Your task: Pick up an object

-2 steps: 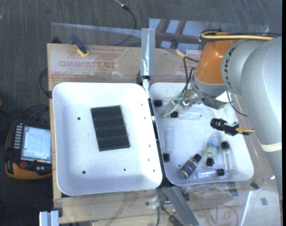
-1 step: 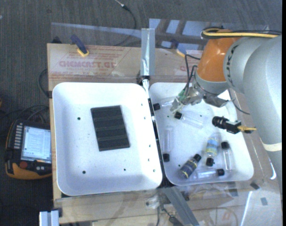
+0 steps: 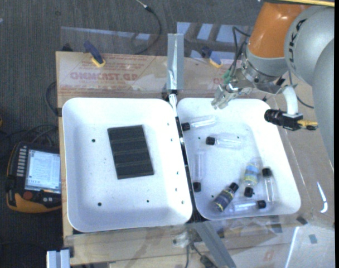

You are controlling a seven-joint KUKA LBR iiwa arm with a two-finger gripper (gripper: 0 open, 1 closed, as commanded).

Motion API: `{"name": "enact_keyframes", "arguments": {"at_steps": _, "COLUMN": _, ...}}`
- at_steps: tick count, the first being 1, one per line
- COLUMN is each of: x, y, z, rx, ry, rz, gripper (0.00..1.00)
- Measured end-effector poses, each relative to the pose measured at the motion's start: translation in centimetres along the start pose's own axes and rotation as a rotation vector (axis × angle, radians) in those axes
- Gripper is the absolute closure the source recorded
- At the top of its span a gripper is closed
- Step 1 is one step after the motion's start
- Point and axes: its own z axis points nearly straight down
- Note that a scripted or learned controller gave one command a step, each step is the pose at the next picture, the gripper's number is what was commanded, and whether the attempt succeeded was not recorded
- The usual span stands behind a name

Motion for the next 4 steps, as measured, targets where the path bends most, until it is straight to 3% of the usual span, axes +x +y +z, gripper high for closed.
{"name": "enact_keyframes", "arguments": {"at_steps": 1, "x": 0.0, "y": 0.0, "z": 0.0, "rx": 0.001, "ry": 0.000, "rz": 0.001, "gripper": 0.00}}
{"name": "enact_keyframes", "arguments": {"at_steps": 2, "x": -2.4, "y": -0.6, "z": 13.6, "rx": -0.001, "ry": 0.001, "rz": -0.048, "gripper": 0.00}}
{"name": "enact_keyframes", "arguments": {"at_steps": 3, "x": -1.5, "y": -5.2, "z": 14.0, "rx": -0.011, "ry": -0.003, "rz": -0.100, "gripper": 0.00}}
{"name": "enact_keyframes", "arguments": {"at_steps": 4, "x": -3.9, "y": 0.6, "z": 14.2, "rx": 0.002, "ry": 0.003, "rz": -0.101, "gripper": 0.00}}
